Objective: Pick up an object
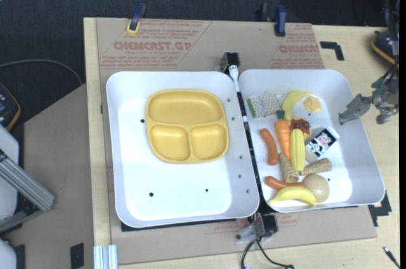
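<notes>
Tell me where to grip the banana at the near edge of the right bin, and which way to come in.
Probably grip the banana at mid-length, coming straight down with fingers across its narrow width. It lies flat and curved along the right bin's near wall, with a round tan piece touching its right end, so the middle looks freest. The gripper sits at the bin's right rim.

"CHEMCAST GP" in red, printed upside down on brown board (190,39) behind bins; repeated at right.
</notes>
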Motion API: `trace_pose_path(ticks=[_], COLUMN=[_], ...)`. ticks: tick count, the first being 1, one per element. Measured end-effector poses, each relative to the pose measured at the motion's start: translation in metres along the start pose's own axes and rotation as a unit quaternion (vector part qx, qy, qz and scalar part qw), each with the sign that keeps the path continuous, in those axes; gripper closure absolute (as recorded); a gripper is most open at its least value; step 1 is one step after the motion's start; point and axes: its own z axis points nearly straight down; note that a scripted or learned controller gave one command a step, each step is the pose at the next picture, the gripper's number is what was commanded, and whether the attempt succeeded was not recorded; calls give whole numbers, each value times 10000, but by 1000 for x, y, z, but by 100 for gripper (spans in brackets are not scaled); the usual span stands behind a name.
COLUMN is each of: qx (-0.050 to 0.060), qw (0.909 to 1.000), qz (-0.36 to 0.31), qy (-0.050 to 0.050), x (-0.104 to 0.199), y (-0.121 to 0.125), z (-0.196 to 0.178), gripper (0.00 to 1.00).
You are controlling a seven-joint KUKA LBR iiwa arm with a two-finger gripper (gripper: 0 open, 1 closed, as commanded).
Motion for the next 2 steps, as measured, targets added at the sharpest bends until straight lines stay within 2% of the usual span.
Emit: trace_pose_path(ticks=[1, 2], qx=[-62, -43], qw=[10000, 10000], qz=[-18, -19], qy=[-17, -10], x=[0, 0], y=[2, 0], z=[-6, 36], gripper=[0, 0])
